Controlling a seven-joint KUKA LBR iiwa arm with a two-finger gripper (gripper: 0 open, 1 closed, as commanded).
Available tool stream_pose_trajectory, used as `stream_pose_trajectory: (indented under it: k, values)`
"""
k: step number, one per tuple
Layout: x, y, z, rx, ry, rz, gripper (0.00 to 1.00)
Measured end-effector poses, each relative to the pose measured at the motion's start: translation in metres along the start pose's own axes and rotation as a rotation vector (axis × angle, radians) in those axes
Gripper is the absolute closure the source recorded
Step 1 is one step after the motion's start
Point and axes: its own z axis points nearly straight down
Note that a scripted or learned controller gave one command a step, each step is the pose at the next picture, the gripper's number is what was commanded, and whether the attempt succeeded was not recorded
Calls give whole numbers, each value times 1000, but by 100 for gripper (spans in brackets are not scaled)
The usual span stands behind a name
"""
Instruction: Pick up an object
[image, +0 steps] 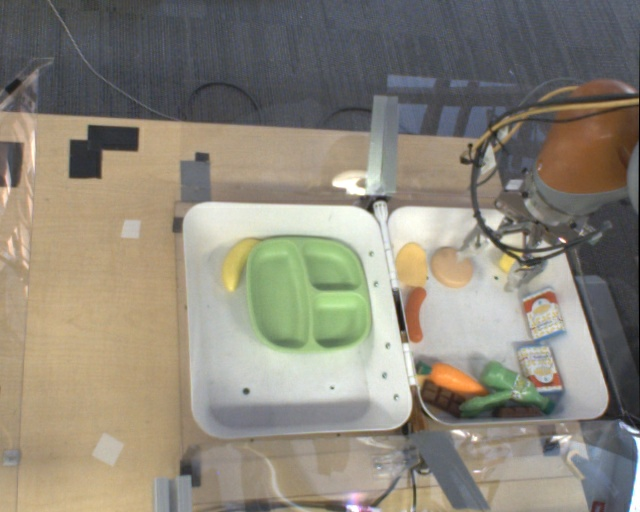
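Arm (585, 150) hangs over right bin (480, 330), far corner. Pincer (528, 262) points down by the bin's back-right wall; can't tell how wide it's open or if it grips anything. Nearest thing, a yellow bit (507, 262), sits just at its 9 o'clock; small carton (543, 312) lies near, approx 5 o'clock, long axis 12-to-6.

Arm (590, 140) (cut off) at right edge

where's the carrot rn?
Carrot lies in the right bin, near its front-left corner, beside the green vegetable and above the brown piece.
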Motion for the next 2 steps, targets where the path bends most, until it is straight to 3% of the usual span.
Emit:
stream_pose_trajectory:
  k: [1, 2]
  values:
    - [48, -2, 39, -3, 2, -50, 0]
    - [64, 21, 38, -2, 0, -137, 0]
